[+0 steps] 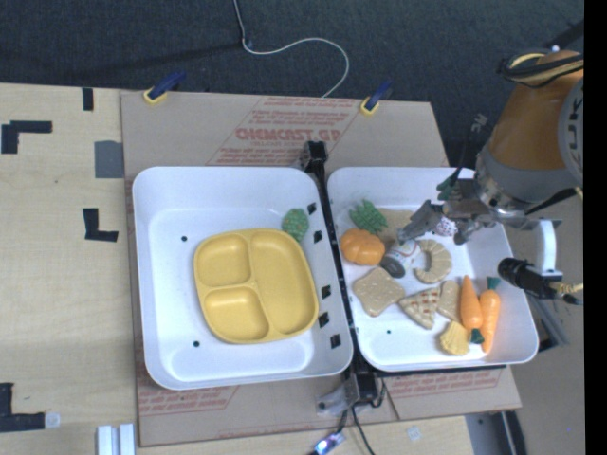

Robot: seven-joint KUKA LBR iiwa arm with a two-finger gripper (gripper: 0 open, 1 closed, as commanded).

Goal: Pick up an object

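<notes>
We see the pincer (410, 238) low in the right bin (512, 349), beside the orange (362, 246); its opening we cannot tell.

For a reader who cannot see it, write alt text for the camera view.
A grey robot arm reaches in from the right, its gripper low over toy food in the right bin: an orange, cracker, waffle wedge and two carrots. The left bin holds a yellow divided plate and a green piece.

Right bin (379, 349) crowded with toy food (427, 292), left bin's rim floor (166, 282) open around yellow tray (254, 284)
</notes>
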